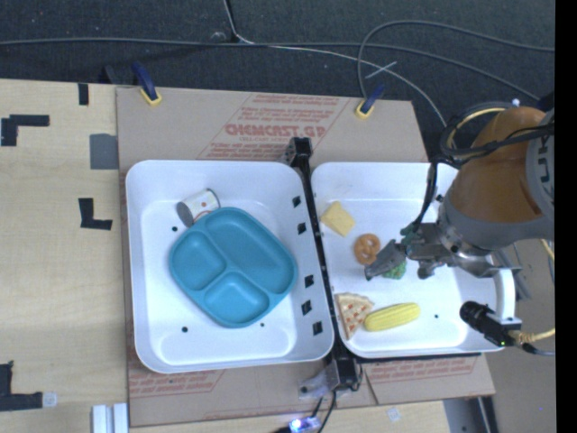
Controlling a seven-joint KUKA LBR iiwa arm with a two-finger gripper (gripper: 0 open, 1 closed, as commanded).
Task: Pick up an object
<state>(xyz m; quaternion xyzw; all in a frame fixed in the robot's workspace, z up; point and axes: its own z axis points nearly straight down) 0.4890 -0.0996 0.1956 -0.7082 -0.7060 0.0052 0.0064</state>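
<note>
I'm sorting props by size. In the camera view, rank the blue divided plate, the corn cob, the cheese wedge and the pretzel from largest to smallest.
1. blue divided plate
2. corn cob
3. cheese wedge and pretzel: they look close in size, so I won't rank them.

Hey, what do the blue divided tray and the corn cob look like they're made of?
The blue tray: likely molded plastic, one even color, smooth rounded compartments, soft sheen. The corn cob: probably plastic toy food, uniform glossy yellow with a pale green end, though the view is too coarse to be sure.

- Light wooden bench top (pixel 45 278) with black tape marks (pixel 90 215).
- Brown cardboard sheet (pixel 261 124) held by two blue-and-yellow clamps (pixel 147 87).
- Dark carpet (pixel 270 7) behind, crossed by cables (pixel 225 16).
</note>
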